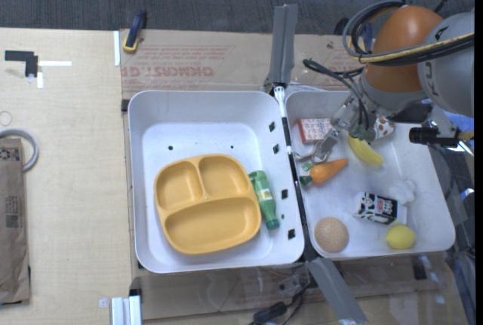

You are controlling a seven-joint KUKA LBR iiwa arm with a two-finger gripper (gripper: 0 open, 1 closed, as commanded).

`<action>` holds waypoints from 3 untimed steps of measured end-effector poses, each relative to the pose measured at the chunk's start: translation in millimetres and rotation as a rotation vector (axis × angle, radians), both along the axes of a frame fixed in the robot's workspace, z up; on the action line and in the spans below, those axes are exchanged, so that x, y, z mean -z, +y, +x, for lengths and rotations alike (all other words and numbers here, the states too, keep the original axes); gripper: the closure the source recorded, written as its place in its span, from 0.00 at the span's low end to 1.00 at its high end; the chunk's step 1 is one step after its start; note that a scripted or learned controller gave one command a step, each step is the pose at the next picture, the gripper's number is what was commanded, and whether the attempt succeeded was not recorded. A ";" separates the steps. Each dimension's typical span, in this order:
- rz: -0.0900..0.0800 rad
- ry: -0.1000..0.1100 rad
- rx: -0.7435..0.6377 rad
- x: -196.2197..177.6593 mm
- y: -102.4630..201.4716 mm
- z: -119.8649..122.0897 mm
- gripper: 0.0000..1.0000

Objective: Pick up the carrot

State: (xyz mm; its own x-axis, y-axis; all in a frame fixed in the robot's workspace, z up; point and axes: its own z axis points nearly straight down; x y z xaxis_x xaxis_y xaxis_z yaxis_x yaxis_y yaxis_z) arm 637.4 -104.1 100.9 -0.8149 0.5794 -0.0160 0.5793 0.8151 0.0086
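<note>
**Gripper poised over the carrot, grasp not yet made**

The step in hand looks like the final approach. The carrot (327,170) lies in the right bin (430,244), near its left wall, with the green top pointing lower-left and the orange tip upper-right. The gripper (330,144) hangs just above and touching or nearly touching the carrot's upper side; whether its fingers are spread or pressed together cannot be told from this slant, and nothing shows between them. To do it well, the arm should likely centre over the thick orange middle, set the fingers across the carrot's short axis, and come down without pushing it against the wall. The banana (364,151) lies just right of the carrot, so a wide approach could catch it too.

Left of the carrot, the left bin (143,188) holds a yellow tray (207,203) with three sections and nothing in them, and a green bottle (265,199) lying just beside the tray's right edge, close to the divider.

In the carrot's own bin: a red-and-white packet (313,129) just above it, an egg-like ball (330,234) below it, a black-and-white carton (376,207) to its lower right, and a lemon (401,237) farther right in the corner.
</note>
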 end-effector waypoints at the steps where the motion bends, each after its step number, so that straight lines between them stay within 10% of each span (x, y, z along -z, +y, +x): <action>1: 0.002 0.002 0.049 0.3 -0.4 5.7 0.00; 2: 0.002 0.017 0.002 -90.1 71.0 -30.5 0.00; 3: 0.001 0.019 -0.027 -89.6 68.0 -87.1 0.00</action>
State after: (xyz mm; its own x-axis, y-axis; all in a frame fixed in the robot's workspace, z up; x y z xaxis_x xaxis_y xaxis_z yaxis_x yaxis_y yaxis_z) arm 550.3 -36.1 190.5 -0.8307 0.5568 0.0005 0.5568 0.8307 -0.0011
